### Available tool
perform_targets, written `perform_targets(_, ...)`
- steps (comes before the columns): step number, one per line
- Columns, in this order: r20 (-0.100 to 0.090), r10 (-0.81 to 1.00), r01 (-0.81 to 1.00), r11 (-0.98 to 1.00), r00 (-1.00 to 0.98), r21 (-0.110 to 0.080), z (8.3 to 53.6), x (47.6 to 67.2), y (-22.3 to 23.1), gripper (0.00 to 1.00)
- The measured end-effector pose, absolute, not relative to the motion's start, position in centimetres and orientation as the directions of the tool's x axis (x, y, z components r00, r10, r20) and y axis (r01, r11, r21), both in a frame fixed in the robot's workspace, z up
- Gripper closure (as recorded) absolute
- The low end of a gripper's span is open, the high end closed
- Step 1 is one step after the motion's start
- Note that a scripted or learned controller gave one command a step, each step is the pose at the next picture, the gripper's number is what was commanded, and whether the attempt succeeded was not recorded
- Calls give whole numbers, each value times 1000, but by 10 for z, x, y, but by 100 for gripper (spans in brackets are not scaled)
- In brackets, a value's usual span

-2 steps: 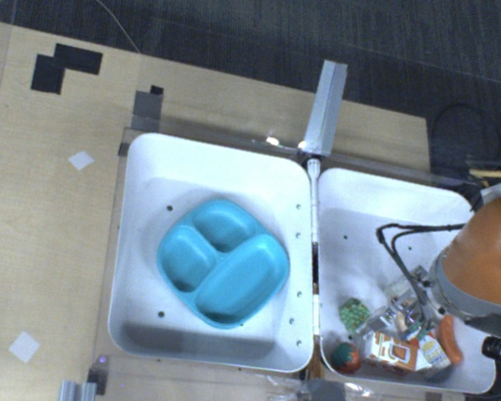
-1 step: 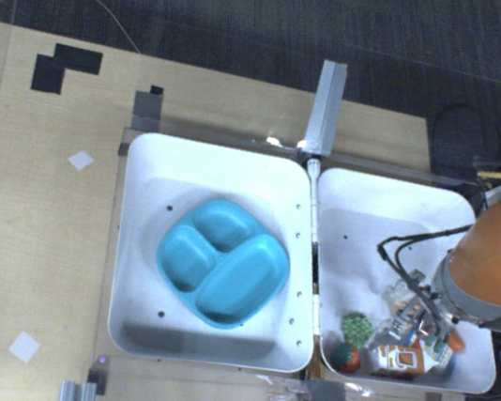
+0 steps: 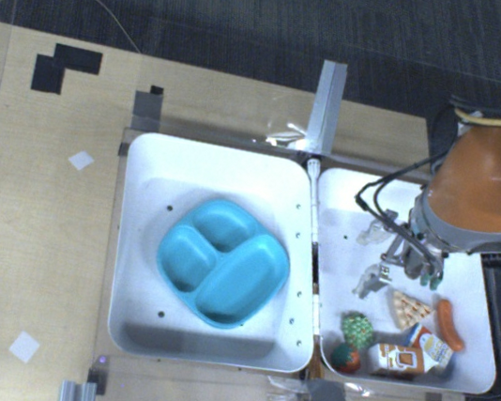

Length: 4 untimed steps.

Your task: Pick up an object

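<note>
I log two white bins on the desk. Left bin [image 3: 137, 223]: one blue three-compartment plate [image 3: 223, 262]. Right bin [image 3: 344, 210]: one green ball [image 3: 358, 329], one orange carton [image 3: 400, 359], one sausage [image 3: 450, 325], one waffle-patterned wedge [image 3: 410, 310]. Hand [image 3: 389, 270] hangs over the right bin; I cannot tell its opening or hold.

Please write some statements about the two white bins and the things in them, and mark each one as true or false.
1. The blue plate lies in the left bin. True.
2. The sausage lies in the left bin. False: it lies in the right bin.
3. The pincer hangs above the right bin. True.
4. The green ball lies on the blue plate. False: it lies in the right bin, near the carton.
</note>
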<state>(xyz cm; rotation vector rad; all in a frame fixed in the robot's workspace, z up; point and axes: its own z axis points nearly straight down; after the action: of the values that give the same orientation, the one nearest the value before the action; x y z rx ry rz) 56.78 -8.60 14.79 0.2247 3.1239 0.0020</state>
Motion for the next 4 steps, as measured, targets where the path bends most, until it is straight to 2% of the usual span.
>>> perform_targets(1, -6, 131, 131, 991, -991, 1, 145, 496, -117, 0)
perform_targets(2, -7, 652, 652, 758, -758, 4, 181, 489, -123, 0)
perform_targets(3, -13, 810, 810, 586, -586, 12, 104, 498, -169, 0)
perform_targets(4, -5, 714, 714, 700, -700, 5, 151, 572, -142, 0)
